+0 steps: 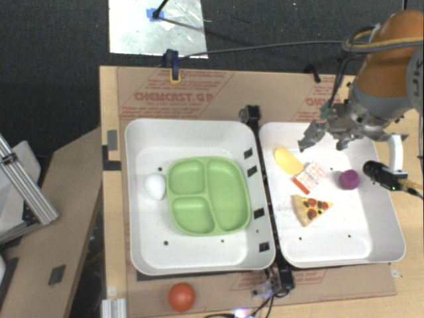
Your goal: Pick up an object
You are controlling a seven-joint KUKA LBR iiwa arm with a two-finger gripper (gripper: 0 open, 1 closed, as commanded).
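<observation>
Orange ball (181, 296) lies nearest, on the bench (218, 88) at 6 o'clock of the left bin (142, 134); in that bin sit a green tray (207, 196) and, at its 9 o'clock, a white egg (155, 186); in the right bin (381, 244) lie a pizza slice (311, 209), a red-white pack (309, 175), a purple ball (349, 179) and a yellow piece (288, 160); farthest, the tool (327, 134) hangs at that bin's 12 o'clock edge, spread, pinching nothing; by my judgement nothing is picked yet, so descent, grasp and lift all remain.
</observation>
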